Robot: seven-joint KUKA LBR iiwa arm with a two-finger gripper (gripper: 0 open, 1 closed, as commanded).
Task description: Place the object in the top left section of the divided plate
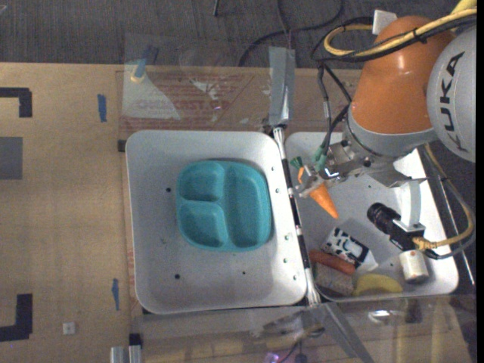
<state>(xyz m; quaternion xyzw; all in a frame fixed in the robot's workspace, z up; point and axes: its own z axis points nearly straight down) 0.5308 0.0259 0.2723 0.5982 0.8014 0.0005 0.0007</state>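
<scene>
A teal divided plate (224, 204) lies in the left white bin (151, 271), with two small sections on its left and one long section on its right. My gripper (311, 181) hangs over the left edge of the right bin (442, 278), close to the wall between the bins. An orange toy carrot (324, 199) with a green top sits between its fingers, tip pointing down and to the right. The gripper is shut on the carrot's thick end. The plate's sections hold nothing.
At the front of the right bin lie a black-and-white item (346, 244), a red sausage-like piece (331, 261) and a yellow banana-like piece (378, 283). A clear plastic sheet (189, 93) lies on the bench behind the left bin.
</scene>
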